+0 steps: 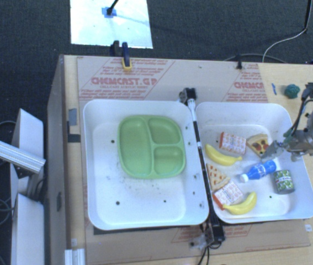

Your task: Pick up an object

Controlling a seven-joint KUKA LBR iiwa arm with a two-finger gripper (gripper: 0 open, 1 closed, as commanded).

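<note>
The blue bottle (260, 170) lies on its side in the right bin (296, 127), just beside the gripper (286, 146). It looks light, rigid, slippery; grip mid-body. Jaws' state: cannot tell.

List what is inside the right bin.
The right bin holds two bananas, a pizza slice, a second slice, two red-and-white packets, a blue bottle and a dark can. The arm covers part of its right edge.
</note>
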